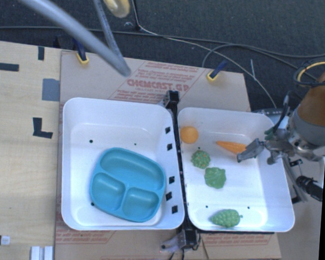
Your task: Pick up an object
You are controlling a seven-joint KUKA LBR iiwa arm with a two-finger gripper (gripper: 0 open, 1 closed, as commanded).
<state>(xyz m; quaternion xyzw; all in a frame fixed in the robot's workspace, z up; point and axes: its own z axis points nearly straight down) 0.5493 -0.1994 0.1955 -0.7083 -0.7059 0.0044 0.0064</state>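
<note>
Hovering over the right bin, my gripper hangs spread and holding nothing just beside the carrot. I should centre over the carrot, straddle its width, and descend before closing.

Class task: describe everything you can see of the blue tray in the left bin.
The blue tray is a smooth, glossy plastic-looking dish with rounded corners and a raised rim. It has three compartments: one long one across the far side and two smaller ones on the near side, all holding nothing. It lies flat and upright on the floor of the left bin, turned at a slight angle to the bin's walls, toward the near right corner. Nothing rests on it.
</note>
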